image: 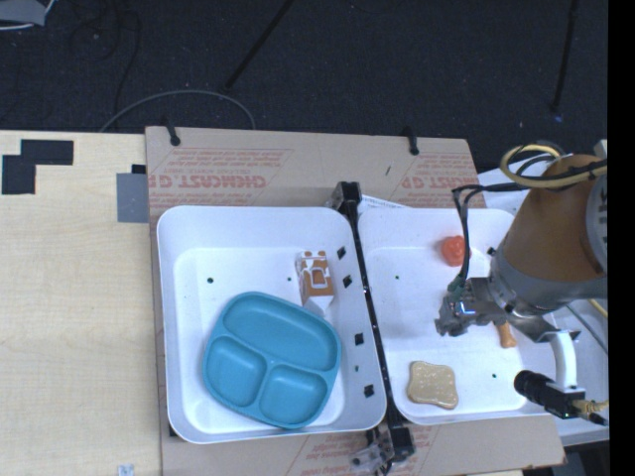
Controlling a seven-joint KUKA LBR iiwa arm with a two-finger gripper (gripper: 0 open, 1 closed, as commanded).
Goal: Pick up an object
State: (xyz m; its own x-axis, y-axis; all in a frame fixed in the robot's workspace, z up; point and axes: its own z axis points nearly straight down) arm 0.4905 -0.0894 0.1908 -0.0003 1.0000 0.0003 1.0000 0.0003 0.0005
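My gripper hangs over the middle of the right bin, with the arm coming in from the right. A tan flat cookie-shaped piece lies near the bin's front edge, just below the gripper and apart from it. At the back of that bin sits a small red-orange object. A thin orange piece shows right of the gripper, partly hidden by the arm. In the left bin a blue divided plate lies flat, and a small orange and white toy stands behind it.
A black divider runs between the two bins. Cardboard lies under them, and a pale wooden bench top stretches to the left.
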